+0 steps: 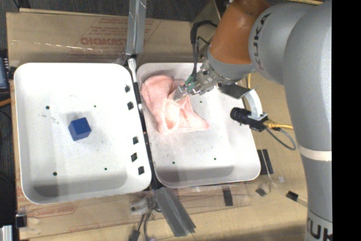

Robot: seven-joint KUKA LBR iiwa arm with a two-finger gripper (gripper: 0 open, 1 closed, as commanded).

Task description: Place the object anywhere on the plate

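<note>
A crumpled pink cloth (168, 104) lies in the upper left part of the right bin (225, 161). My gripper (189, 89) reaches down from the right and meets the cloth's upper right edge. The wrist hides its tip, so its grip on the cloth is unclear. A small blue cube (79, 128) sits alone in the left bin (67, 178), far from the gripper.
A metal divider with black clips (137, 138) runs between the two bins. The arm's grey body (304, 65) covers the right side of the view. Cardboard (73, 31) lies under and behind the bins.
</note>
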